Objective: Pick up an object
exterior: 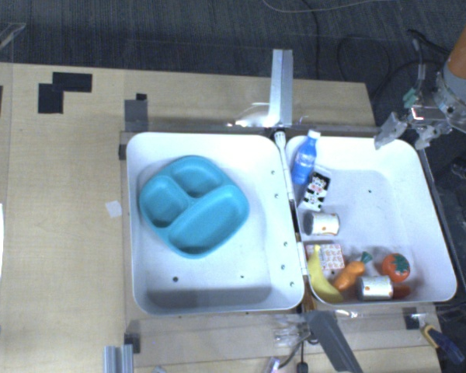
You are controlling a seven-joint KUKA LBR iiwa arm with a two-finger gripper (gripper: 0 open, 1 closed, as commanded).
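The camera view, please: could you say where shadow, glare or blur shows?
Camera view: soft shadow along the near wall of the left bin; bright sheen on the metal post; the hand at the right looks slightly blurred; small items are soft in detail.

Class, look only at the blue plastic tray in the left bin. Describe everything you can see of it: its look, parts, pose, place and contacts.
The blue tray looks like smooth, moulded plastic in a light blue. It has rounded corners and is divided by raised ridges into three compartments: two smaller ones towards the far side and one larger nearer the camera. It lies flat, open side up, turned at an angle to the bin walls, on the floor of the left bin, in its far left part. Nothing else touches it.
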